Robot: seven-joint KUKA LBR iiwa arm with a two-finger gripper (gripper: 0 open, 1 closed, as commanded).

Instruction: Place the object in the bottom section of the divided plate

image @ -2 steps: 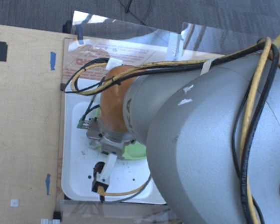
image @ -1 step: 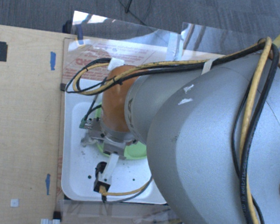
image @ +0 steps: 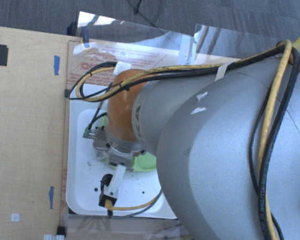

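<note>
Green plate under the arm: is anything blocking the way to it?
Hard to say. The arm hangs right over the green plate, leaving just a sliver of it showing, so whatever sits there is hidden. The bare floor of the white bin beside it shows no obstacle, just small dark specks.

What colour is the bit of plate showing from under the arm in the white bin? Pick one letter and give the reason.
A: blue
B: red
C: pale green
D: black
C: the sliver of plate showing from under the arm, against the floor of the white bin, is pale green.
</note>
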